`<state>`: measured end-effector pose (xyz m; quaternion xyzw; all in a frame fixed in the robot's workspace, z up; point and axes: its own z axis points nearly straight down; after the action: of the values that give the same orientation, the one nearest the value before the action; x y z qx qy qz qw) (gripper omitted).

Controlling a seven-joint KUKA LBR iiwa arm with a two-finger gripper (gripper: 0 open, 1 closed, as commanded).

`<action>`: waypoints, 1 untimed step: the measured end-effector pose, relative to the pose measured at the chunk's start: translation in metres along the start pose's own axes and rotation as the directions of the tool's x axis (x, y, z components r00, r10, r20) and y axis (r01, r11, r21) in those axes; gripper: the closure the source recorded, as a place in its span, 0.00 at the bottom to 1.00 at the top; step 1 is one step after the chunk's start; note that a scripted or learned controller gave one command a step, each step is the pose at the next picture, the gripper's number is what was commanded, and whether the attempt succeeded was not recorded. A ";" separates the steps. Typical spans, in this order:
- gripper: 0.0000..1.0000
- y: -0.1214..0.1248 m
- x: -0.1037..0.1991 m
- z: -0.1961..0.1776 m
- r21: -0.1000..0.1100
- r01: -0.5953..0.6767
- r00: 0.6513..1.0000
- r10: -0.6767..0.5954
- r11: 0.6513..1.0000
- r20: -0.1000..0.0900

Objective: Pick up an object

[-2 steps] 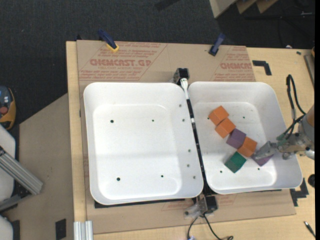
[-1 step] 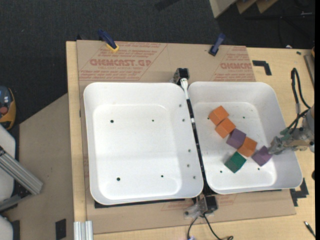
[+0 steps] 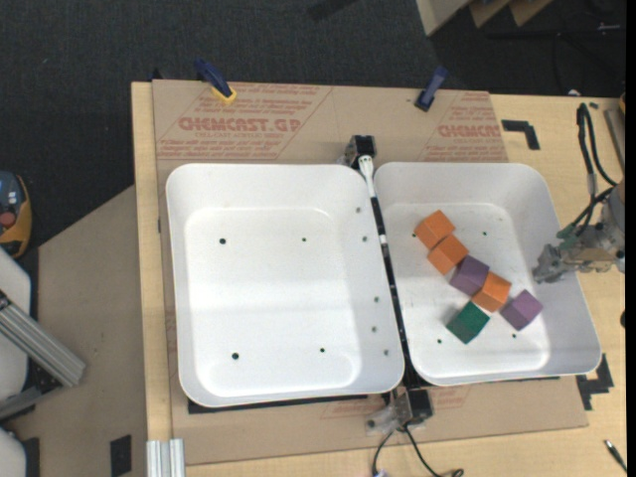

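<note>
Camera view: smooth white bin (image 3: 556, 202) holds matte cubes (orange (image 3: 434, 230), purple (image 3: 521, 308), green (image 3: 467, 322)); jaws' state unclear.

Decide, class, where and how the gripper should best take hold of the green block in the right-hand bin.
Probably from above, closing on the green block across its two free sides. It lies at the cluster's lower end, with bare bin floor below and to its left, while an orange block touches its upper right corner. The gripper sits at the bin's right edge, so descending vertically avoids its neighbours.
</note>
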<state>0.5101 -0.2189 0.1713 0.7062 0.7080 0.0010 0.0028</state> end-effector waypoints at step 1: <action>1.00 -0.031 0.025 -0.021 0.007 -0.001 1.000 0.001 1.000 -0.005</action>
<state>0.4785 -0.1942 0.1917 0.7067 0.7075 0.0004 -0.0012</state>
